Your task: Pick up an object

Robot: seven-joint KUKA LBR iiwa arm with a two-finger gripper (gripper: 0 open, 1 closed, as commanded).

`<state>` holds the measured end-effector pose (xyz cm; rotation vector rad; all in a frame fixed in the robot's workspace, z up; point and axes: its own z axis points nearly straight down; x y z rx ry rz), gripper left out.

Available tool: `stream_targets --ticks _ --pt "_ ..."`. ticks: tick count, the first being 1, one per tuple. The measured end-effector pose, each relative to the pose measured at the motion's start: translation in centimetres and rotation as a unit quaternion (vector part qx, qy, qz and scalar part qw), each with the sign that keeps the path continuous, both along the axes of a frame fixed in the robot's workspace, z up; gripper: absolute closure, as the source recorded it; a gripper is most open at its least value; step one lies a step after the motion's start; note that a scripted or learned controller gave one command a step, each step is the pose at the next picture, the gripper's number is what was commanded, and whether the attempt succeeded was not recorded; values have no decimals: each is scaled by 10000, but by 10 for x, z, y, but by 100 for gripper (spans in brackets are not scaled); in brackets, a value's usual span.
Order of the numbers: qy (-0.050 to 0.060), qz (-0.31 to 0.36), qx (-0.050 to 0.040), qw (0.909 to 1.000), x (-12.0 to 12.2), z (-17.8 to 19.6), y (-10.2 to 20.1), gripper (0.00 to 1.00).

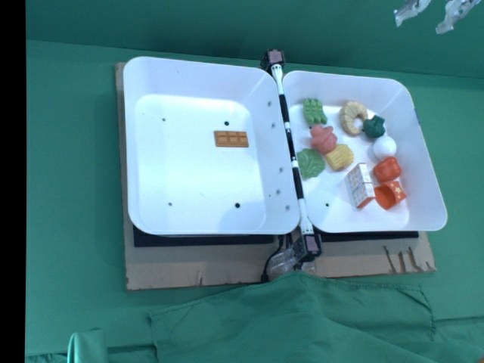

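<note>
Orange plastic cup-shaped toy (pixel 390 196) and red-white carton-shaped block (pixel 360 185) lie nearest, at near edge of right shallow white bin (pixel 428 203), crowded by neighbours.
Flat orange rectangular waffle-pattern block (pixel 231 138) lies alone mid-floor of left shallow white bin (pixel 151 82): best target, clear on all sides.
Two-finger gripper (pixel 434 9) hangs far right, above and beyond bins, fingers spread, holding nothing.
Descend vertically, straddle block's short width, close low against floor.
</note>
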<state>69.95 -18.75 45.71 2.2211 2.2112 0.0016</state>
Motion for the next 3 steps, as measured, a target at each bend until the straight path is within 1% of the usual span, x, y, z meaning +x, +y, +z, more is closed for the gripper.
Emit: stream_targets --ticks 1,3 --pt "11 -4 2 10000 0 -13 0 0" --pt "8 1 3 10000 0 -13 0 0"
